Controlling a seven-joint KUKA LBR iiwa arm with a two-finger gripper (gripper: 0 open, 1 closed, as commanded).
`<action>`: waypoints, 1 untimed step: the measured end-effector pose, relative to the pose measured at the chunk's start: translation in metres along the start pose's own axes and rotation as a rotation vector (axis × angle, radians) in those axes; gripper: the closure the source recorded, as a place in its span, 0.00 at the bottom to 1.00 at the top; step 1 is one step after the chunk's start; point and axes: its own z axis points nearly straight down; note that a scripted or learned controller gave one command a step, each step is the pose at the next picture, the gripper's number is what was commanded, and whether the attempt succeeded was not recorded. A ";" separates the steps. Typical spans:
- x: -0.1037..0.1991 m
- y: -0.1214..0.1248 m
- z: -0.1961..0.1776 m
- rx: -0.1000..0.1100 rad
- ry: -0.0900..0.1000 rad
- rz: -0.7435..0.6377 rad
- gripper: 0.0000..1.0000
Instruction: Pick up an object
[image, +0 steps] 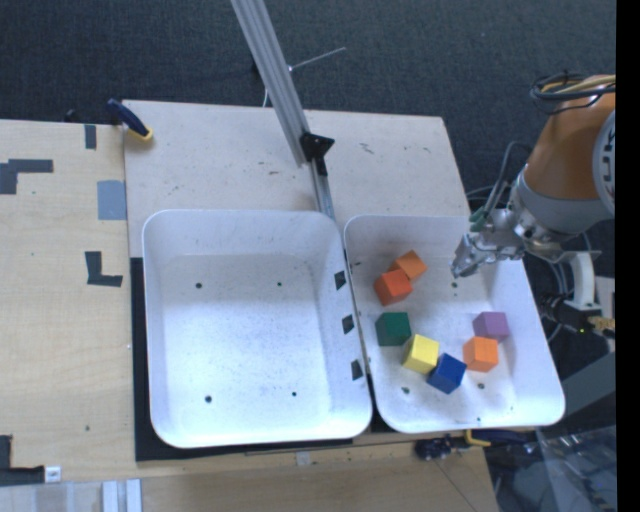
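Orange and red blocks (400, 278) lie touching in the right bin (520, 395), just to the camera's left of and slightly below our gripper (467, 262), which hangs over the bin's upper part with nothing between its tips. We cannot tell how wide it stands. We judge that pair the nearest target; the purple block (490, 324) sits a little farther down.

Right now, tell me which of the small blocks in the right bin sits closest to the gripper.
The light orange block, touching the darker red-orange block, lies nearest the gripper; the remaining blocks sit farther down the bin.
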 end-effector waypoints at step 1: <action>0.053 -0.011 -0.012 -0.001 0.001 -0.002 1.00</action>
